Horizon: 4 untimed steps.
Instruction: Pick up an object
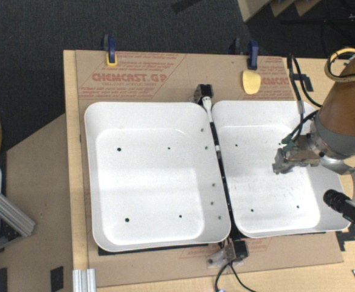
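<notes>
The arm (341, 117) leans in from the right, gripper (285, 161) low over the right bin (250, 218), can't tell if it's open or closed.

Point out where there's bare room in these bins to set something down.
The left bin has bare floor from wall to wall. In the right bin, floor is bare beside the divider; its right side is crowded by the gripper and arm.

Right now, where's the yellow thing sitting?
In the camera view, the yellow object lies on the cardboard board just beyond the right bin's far rim, below the right blue clamp.
</notes>
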{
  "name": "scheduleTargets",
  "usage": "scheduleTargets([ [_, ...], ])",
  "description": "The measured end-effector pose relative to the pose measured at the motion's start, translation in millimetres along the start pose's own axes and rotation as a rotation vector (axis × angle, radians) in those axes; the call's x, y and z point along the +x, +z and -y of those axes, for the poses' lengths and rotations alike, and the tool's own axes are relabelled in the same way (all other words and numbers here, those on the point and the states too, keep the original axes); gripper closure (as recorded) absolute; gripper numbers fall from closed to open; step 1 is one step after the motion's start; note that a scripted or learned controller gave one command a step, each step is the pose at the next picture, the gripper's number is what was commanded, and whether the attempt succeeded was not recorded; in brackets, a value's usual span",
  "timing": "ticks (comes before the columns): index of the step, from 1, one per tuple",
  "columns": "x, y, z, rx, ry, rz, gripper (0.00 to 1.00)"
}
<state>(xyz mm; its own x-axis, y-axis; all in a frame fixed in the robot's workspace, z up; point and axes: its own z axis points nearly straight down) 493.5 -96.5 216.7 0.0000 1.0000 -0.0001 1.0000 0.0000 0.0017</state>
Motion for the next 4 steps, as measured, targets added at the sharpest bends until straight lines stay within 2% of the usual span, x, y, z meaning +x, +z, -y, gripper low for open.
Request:
scheduleTargets([
  [1,74.3,-88.3,-75.3,-0.014,-0.011,-0.001,1.00],
  [2,36.1,-206.0,-119.1,-0.017,0.000,0.004,1.00],
  [3,74.9,-106.0,-151.7,0.009,-0.004,-0.001,1.00],
  [4,168.8,-63.3,-169.3,0.007,-0.010,-0.003,1.00],
])
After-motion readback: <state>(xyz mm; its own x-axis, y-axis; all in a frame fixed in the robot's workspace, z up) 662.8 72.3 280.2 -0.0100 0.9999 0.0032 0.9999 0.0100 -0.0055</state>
